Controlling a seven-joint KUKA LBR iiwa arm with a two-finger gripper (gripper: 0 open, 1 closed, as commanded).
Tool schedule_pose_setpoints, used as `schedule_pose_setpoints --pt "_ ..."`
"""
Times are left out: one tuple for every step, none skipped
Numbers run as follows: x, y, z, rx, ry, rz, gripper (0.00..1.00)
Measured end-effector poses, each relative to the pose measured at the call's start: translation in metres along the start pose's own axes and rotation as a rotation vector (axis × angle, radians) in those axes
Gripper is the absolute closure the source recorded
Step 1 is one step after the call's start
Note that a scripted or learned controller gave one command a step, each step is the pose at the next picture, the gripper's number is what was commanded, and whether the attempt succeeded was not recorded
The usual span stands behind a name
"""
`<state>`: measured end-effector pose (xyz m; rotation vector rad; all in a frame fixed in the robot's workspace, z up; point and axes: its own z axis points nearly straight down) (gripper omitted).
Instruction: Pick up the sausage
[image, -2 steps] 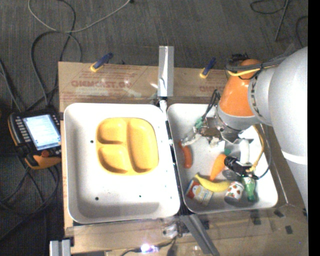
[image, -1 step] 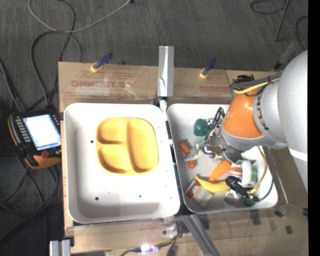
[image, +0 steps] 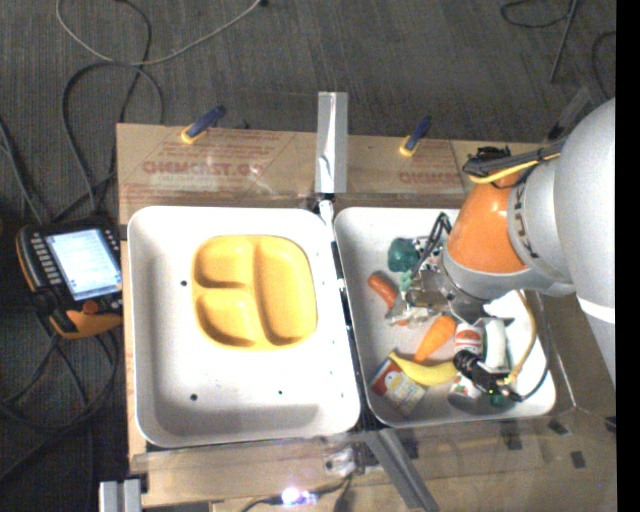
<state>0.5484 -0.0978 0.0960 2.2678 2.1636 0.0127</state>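
Observation:
The sausage (image: 382, 289), short and reddish-orange, lies in the left part of the right bin (image: 350, 300), near its left wall. My gripper (image: 418, 294) hangs below the orange wrist band and sits low in the bin, just right of the sausage and close to it. Its tip is dark and partly hidden among the clutter. I see nothing held in it.
Around the gripper lie a teal item (image: 403, 253), an orange carrot (image: 433, 339), a banana (image: 424, 371), a small can (image: 396, 386) and a white-and-red container (image: 468, 340). The left bin (image: 160, 400) holds a yellow divided tray (image: 255, 290). A metal divider post (image: 331, 150) stands between the bins.

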Motion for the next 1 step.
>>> schedule_pose_setpoints --pt "0.0589 0.0383 -0.0836 0.017 0.0 -0.193 1.0"
